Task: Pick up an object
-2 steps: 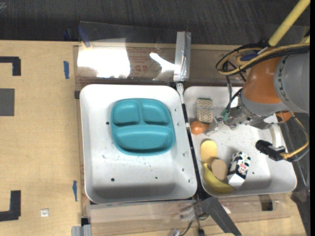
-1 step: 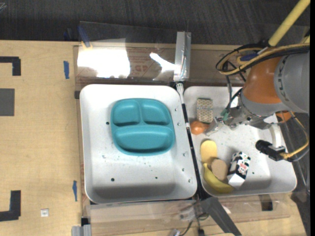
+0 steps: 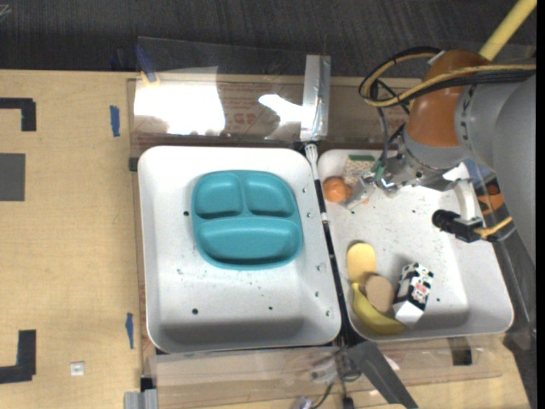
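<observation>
My gripper (image 3: 372, 181) reaches down into the back left corner of the right bin (image 3: 451, 313), just right of a small orange ball (image 3: 335, 190). Something green and speckled (image 3: 358, 170) lies under or beside the fingertips; I cannot make out a grasp. Toward the front of that bin lie a yellow banana-like piece (image 3: 361, 261), a tan round piece (image 3: 380, 293) and a black-and-white cow-patterned carton (image 3: 415, 290).
The left bin (image 3: 170, 313) holds a teal divided plate (image 3: 247, 218). A clear plastic panel (image 3: 230, 100) stands behind the bins. The arm's orange band (image 3: 438, 109) and cables hang over the right bin's back edge.
</observation>
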Controlling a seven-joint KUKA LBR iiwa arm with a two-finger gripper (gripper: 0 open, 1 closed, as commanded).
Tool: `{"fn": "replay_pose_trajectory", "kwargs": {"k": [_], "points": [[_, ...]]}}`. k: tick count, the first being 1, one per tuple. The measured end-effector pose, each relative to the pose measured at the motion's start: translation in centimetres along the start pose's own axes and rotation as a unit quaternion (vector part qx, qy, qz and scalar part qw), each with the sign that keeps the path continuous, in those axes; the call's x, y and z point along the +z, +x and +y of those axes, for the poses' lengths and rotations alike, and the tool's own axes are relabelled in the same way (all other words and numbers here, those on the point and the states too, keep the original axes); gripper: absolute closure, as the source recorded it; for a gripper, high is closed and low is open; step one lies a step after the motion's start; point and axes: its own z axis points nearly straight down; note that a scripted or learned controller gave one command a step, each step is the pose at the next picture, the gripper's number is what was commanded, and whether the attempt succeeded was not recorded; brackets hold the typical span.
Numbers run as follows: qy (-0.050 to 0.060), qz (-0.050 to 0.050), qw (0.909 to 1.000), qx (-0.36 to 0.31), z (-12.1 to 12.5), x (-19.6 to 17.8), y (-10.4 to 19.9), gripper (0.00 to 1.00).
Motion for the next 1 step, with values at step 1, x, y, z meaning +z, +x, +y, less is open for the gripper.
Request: {"fn": "replay_pose_trajectory", "kwargs": {"k": [1], "points": [[-0.003,-0.002,1.0000,-0.001,0.22,-1.35,-0.09,1.00]]}}
